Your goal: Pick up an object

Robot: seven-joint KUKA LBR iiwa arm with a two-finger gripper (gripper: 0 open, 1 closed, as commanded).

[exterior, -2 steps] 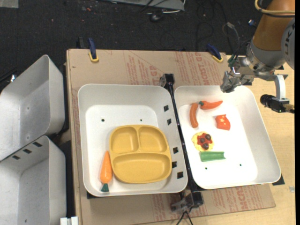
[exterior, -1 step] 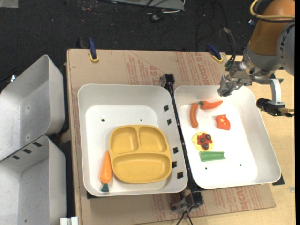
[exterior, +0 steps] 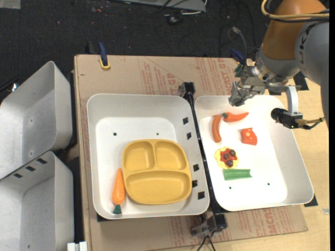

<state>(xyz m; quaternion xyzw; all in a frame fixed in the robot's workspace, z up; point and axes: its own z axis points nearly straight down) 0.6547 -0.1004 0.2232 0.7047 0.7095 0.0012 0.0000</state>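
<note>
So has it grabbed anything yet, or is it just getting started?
Nothing looks picked up yet. The gripper sits low over the far end of the right bin, just above the red chili pepper, which lies on the bin floor next to the sausage. Whether its fingers are closed is not clear. Left to do: grip one item and lift it. The carrot and yellow tray lie untouched in the left bin.

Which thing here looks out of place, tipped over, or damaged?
Nothing looks spilled or broken. The one oddity is the carrot: it lies on the floor of the left bin, against the left rim of the yellow divided plate, not in a compartment. The other toy foods lie apart in the right bin.
</note>
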